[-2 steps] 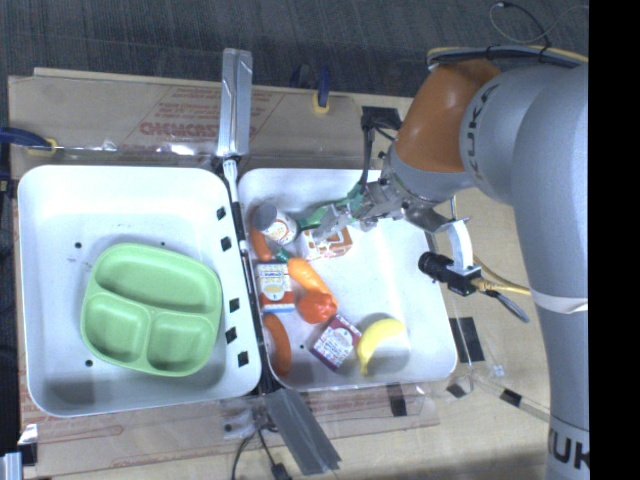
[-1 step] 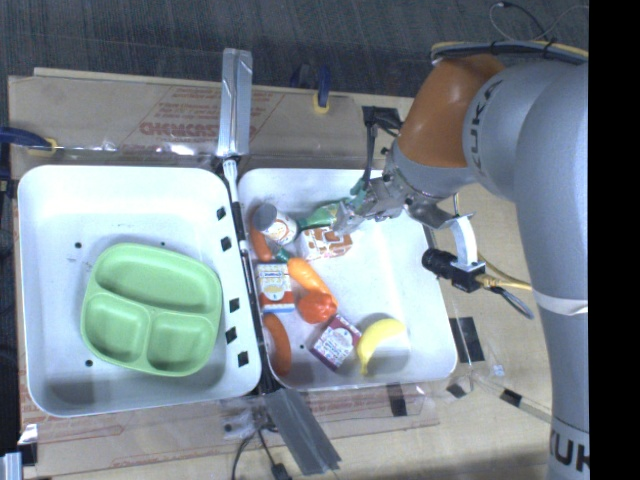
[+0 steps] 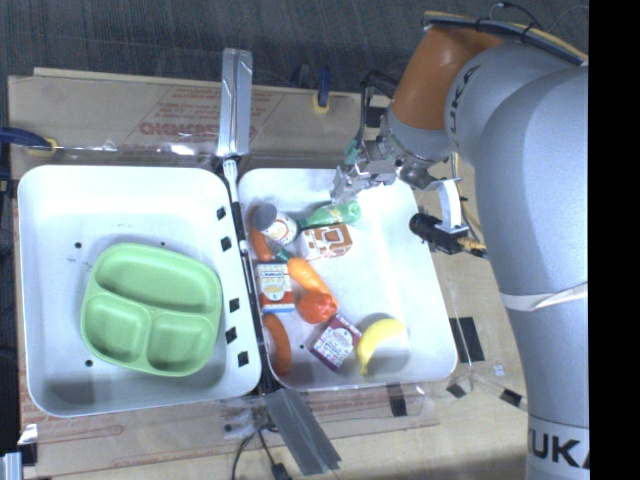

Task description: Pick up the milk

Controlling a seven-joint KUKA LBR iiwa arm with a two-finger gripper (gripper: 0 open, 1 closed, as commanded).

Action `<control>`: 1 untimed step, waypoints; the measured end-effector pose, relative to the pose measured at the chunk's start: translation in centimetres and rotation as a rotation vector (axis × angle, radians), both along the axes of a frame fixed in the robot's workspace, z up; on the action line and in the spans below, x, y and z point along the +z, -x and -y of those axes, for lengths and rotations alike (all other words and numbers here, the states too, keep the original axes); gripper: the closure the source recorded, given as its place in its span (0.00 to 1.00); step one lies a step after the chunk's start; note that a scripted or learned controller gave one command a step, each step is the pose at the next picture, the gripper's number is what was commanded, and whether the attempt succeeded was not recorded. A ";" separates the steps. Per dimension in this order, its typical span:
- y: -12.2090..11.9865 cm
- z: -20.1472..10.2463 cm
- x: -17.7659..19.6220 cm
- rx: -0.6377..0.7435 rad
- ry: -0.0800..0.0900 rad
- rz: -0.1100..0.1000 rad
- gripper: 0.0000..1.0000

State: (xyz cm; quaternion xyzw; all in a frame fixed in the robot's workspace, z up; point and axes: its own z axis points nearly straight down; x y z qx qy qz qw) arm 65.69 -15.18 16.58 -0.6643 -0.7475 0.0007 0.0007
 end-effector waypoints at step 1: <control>1.4 -2.9 -5.7 -0.149 0.000 0.009 1.00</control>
